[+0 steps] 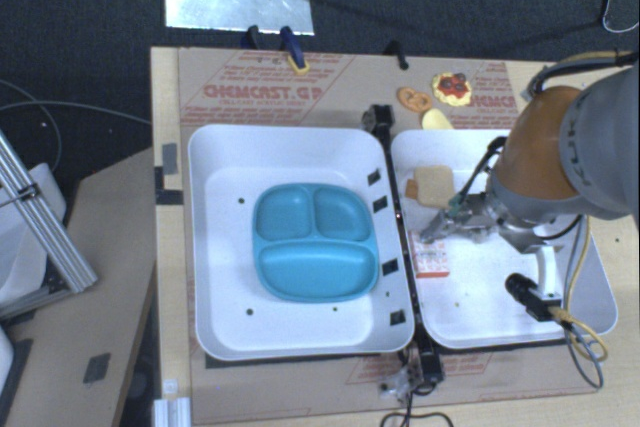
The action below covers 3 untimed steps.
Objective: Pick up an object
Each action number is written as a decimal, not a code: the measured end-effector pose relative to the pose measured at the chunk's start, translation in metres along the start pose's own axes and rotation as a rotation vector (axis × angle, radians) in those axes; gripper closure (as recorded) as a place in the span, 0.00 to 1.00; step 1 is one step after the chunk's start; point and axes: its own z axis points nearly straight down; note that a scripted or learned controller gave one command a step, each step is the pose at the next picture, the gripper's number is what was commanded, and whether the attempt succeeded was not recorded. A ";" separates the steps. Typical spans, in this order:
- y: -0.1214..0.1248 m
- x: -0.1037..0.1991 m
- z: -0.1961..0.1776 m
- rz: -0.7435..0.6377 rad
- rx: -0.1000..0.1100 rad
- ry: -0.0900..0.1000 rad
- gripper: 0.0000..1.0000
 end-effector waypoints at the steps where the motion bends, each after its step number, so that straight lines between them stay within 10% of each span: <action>1: 0.015 0.081 -0.102 -0.008 0.003 0.007 0.00; 2: 0.007 0.127 -0.224 -0.006 0.000 0.007 0.00; 3: -0.021 0.138 -0.109 0.004 0.027 0.004 0.00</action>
